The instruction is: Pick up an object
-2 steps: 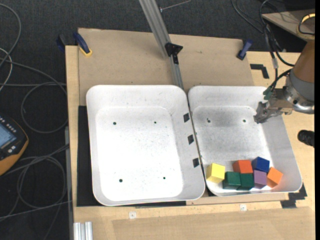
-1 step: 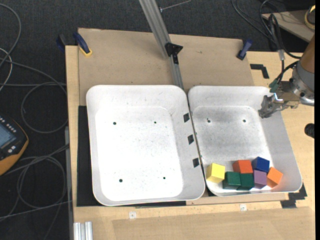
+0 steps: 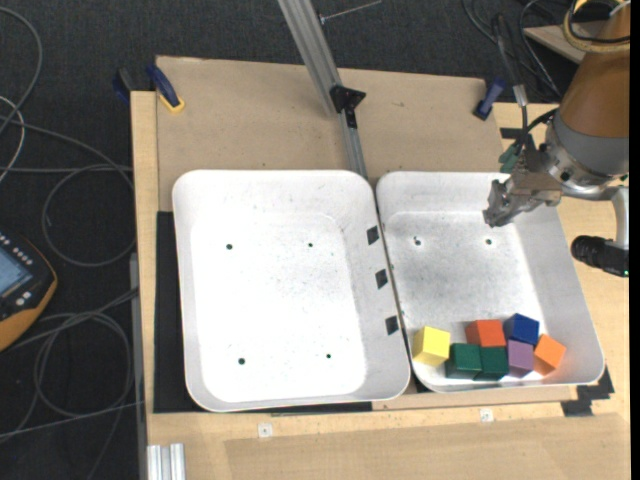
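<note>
Gripper (image 3: 497,211) over right bin (image 3: 560,268) far end; we cannot tell finger state; coloured blocks (image 3: 490,348) clustered near edge.

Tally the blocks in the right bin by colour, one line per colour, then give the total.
Yellow block: 1
Red block: 1
Blue block: 1
Orange block: 1
Purple block: 1
Green blocks: 2
Total: 7, all clustered at the near edge of the right bin.
</note>
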`<state>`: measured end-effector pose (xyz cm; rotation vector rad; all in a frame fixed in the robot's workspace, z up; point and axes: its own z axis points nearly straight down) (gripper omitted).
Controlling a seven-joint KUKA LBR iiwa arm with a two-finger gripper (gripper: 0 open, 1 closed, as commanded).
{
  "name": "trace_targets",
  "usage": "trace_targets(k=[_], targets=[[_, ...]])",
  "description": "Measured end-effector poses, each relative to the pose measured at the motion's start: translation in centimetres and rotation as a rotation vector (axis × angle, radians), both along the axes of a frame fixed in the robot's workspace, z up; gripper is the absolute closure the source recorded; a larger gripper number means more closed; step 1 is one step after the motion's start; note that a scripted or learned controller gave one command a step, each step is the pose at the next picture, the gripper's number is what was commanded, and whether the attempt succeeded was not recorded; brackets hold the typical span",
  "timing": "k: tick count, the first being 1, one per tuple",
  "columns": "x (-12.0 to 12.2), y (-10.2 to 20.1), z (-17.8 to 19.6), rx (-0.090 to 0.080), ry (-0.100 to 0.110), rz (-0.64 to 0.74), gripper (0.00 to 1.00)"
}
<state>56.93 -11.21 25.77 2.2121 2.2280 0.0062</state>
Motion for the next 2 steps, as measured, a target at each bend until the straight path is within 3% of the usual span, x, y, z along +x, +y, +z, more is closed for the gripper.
trace_targets(k=[2], targets=[[3.3, 10.4, -0.5, 0.001, 0.001, 0.001, 1.00]])
